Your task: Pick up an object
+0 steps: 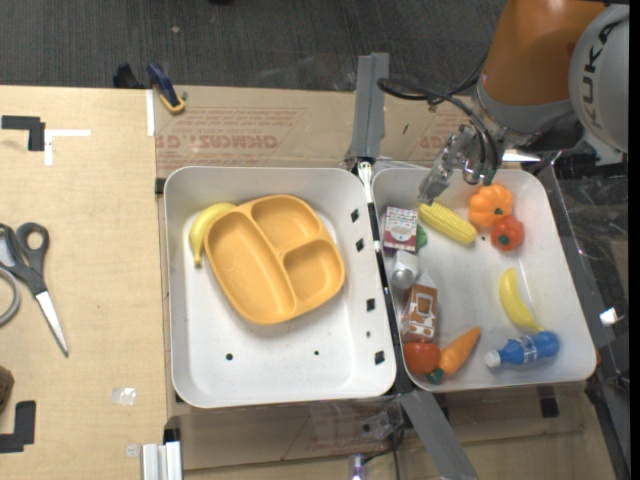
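The end effector [440,184] hovers at the right bin's [560,363] eleven o'clock corner, just above the corn cob [447,223]; whether its fingers are apart cannot be told.

You are looking at a robotics lab, plywood bench [80,268], two white bins [200,368], toy food, scissors [35,268], carpet floor [300,18].

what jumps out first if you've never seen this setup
The big yellow divided plate in the left bin draws the eye first, with a banana tucked against its left edge. Next is the arm's gripper hanging over the toy food in the right bin, just above the corn cob.
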Controlling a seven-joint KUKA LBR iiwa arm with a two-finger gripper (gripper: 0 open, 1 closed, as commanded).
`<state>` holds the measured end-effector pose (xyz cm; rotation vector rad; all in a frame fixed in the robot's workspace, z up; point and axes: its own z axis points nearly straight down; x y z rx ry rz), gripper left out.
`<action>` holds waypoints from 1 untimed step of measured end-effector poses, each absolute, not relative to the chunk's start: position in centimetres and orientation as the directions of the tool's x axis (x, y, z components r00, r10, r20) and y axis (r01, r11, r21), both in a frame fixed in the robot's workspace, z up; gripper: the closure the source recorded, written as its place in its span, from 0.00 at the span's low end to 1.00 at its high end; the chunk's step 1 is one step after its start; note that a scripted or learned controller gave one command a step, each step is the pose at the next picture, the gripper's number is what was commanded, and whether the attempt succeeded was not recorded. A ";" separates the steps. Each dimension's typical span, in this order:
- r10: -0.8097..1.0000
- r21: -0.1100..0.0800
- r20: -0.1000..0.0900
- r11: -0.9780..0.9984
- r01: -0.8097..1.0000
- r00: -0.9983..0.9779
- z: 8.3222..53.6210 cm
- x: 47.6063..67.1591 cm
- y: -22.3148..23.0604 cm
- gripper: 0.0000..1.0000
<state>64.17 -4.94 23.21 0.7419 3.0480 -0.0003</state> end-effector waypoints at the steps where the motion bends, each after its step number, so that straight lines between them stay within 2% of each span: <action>1: 0.355 0.000 -0.003 0.935 0.355 -0.935 20.3 61.4 -10.3 1.00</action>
